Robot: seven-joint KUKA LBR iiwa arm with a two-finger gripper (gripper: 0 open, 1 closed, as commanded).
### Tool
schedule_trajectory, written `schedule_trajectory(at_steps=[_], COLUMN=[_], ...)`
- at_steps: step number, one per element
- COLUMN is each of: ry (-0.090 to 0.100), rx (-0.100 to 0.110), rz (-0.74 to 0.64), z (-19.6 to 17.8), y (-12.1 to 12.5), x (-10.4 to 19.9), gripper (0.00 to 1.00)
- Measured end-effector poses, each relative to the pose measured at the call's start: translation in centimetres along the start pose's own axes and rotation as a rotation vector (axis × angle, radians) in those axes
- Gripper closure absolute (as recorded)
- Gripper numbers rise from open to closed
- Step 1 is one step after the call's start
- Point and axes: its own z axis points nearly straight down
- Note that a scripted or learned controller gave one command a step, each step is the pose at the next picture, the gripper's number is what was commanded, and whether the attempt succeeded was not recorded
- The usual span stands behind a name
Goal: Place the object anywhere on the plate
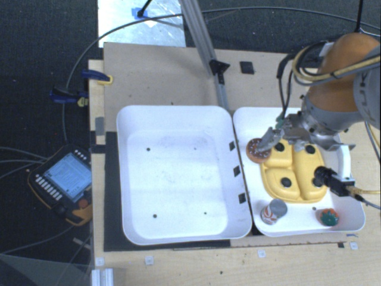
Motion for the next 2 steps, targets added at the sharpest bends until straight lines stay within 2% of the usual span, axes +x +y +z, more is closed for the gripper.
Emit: schedule_trajectory(at_steps=[1, 2], ry=[0.001, 0.001], rx=[0.001, 0.0], rz=[-0.002, -0.001], z=[0.3, 0.4], y=[1.8, 5.0], x=[6.0, 10.7], gripper=[1.0, 1.0])
